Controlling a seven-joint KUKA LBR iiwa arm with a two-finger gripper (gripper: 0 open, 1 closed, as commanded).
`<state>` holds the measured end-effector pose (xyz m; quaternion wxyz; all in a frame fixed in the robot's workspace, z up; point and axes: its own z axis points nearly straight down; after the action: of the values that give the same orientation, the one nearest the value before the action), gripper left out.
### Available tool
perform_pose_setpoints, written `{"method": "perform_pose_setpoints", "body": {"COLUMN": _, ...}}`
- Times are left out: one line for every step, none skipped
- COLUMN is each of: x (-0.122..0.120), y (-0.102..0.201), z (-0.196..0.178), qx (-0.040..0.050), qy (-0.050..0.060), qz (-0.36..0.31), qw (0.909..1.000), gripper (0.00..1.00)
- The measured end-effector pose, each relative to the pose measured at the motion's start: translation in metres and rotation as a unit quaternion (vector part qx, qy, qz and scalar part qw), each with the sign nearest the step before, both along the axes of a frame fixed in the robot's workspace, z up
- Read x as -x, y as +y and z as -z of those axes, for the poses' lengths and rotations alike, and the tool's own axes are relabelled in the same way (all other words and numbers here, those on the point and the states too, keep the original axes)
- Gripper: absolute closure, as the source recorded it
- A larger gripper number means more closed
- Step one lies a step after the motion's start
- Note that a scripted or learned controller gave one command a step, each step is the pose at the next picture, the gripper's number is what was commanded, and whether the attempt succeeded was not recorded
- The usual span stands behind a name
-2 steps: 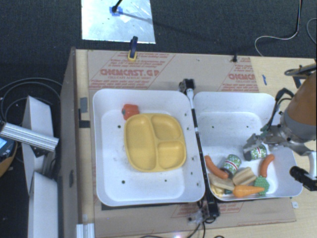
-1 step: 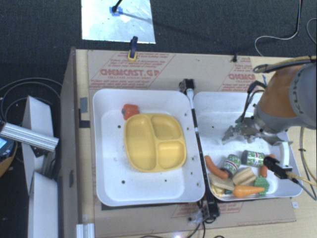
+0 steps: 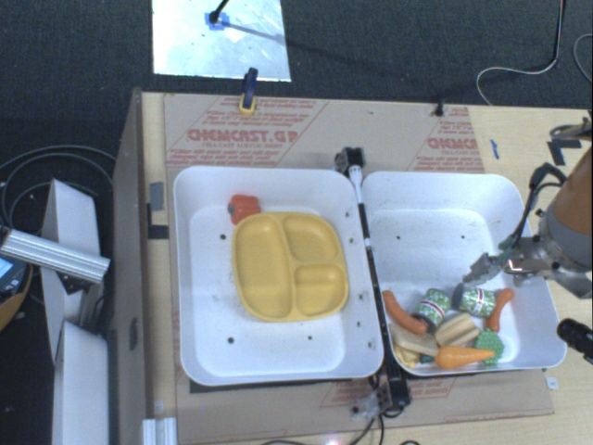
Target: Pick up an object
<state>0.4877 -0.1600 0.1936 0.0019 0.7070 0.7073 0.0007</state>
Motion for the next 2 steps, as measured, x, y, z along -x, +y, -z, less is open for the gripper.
{"method": "perform_pose_setpoints", "body": {"x": -0.072, "y": 0.038, "z": 0.109, "qx": -0.0008, "qy": 0.000, "qz": -0.001, "qw": 1.0000, "gripper": 0.00}}
{"method": "perform_pose_setpoints", "body": {"x": 0.001, "y": -0.024, "z": 0.056, "qx": -0.0002, "qy": 0.001, "qz": 0.000, "qw": 1.0000, "gripper": 0.00}}
